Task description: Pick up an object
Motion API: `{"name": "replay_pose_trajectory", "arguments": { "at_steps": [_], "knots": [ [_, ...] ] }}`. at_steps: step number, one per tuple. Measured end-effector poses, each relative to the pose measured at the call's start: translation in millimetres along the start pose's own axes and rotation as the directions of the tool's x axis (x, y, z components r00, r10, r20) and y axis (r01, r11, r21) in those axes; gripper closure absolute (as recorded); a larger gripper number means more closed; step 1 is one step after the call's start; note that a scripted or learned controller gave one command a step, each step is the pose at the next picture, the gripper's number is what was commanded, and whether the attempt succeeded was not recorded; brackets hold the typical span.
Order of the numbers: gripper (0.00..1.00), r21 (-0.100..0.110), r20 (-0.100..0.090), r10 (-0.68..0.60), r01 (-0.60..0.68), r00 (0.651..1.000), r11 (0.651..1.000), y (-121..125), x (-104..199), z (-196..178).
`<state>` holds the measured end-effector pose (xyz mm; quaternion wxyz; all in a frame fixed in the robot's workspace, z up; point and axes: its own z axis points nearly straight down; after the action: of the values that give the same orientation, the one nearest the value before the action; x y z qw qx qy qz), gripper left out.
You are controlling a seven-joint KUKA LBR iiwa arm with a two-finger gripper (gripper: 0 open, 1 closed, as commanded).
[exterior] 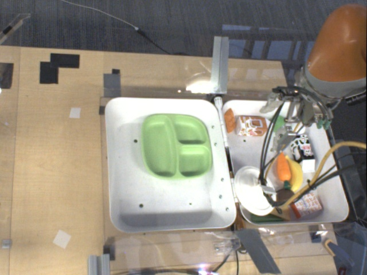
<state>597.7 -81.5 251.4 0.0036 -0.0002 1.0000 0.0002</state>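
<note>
The right bin (338,208) holds several small items. An orange packet (230,121) and a white-and-orange carton (250,126) lie at its far left. A black-and-white pack (300,148), an orange carrot (283,168) and a yellow banana (296,176) sit in the middle. A white bowl (251,189) and a red box (305,205) are at the near edge. My gripper (293,114) hangs over the far right part of this bin, above the black-and-white pack, with cables trailing down across the items.
The left bin (123,211) carries a green divided plate (175,145). A metal post (220,65) stands behind the seam between the bins. Black cables (266,148) loop over the bowl and the carrot. The wooden bench (51,171) spreads out to the left.
</note>
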Motion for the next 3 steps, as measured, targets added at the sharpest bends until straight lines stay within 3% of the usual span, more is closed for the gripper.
{"name": "replay_pose_trajectory", "arguments": {
  "at_steps": [1, 3],
  "knots": [
    [0.0, 0.006, 0.017, 0.003, -0.003, 1.0, 1.0, -26, 23, 135],
    [0.0, -0.001, 0.039, 0.182, -0.183, 0.982, 0.983, -50, 42, 152]
  ]
}}
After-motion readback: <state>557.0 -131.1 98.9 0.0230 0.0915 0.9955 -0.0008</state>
